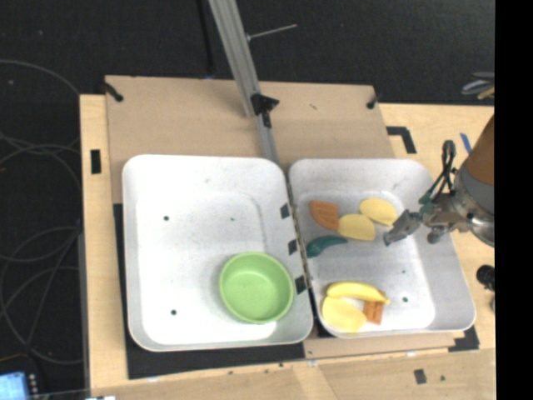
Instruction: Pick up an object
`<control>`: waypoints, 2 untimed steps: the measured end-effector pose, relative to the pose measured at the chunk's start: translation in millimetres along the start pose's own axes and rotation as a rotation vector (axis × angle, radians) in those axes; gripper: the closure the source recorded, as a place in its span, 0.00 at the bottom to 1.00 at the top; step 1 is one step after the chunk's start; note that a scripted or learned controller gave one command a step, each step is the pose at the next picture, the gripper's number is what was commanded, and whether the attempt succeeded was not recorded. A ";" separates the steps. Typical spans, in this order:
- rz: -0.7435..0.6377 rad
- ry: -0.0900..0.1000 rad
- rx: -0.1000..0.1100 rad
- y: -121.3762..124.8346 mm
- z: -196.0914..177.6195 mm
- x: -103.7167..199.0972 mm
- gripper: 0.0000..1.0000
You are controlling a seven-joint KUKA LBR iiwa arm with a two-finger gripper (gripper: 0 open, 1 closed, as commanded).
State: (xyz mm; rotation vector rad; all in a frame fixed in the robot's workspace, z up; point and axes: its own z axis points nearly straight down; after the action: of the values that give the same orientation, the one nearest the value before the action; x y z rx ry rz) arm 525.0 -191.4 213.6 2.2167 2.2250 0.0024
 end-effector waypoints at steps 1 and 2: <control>0.001 0.000 -0.001 0.0 -0.1 -0.1 0.00; 0.004 -0.002 0.006 0.7 53.4 -11.7 0.00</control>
State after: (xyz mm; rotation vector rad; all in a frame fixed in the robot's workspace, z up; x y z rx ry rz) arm 525.8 -203.1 160.3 2.2230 2.2220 -0.0061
